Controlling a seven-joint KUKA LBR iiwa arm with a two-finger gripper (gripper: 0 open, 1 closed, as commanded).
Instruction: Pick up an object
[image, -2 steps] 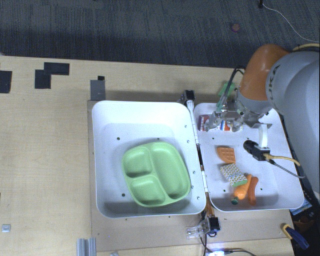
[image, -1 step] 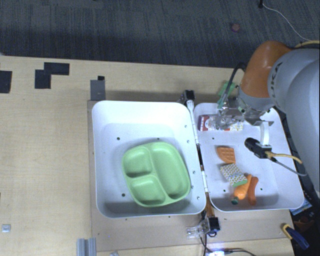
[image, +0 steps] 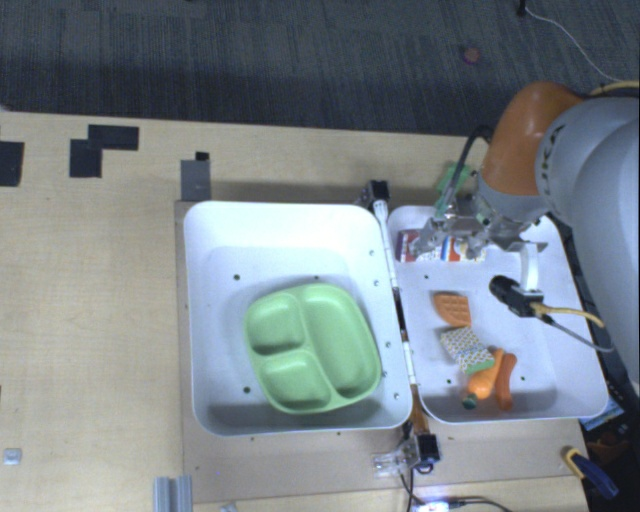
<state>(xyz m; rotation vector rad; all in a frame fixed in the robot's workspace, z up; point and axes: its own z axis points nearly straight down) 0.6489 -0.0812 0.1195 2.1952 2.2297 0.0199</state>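
Two bins side by side on the table.
We see a divided plate (image: 312, 346) in the left bin (image: 215, 300); small items cluster in the right bin (image: 570, 390).

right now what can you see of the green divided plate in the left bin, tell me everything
The green divided plate is a pale green, rounded-square dish that looks like matte plastic. Raised ridges split it into three compartments: two smaller ones on its left side and one larger on its right. All three look bare. It lies flat, right side up, turned a little askew to the bin's edges, on the floor of the left white bin, toward the near right part. Only the bin floor touches it, and the gripper is over the other bin.
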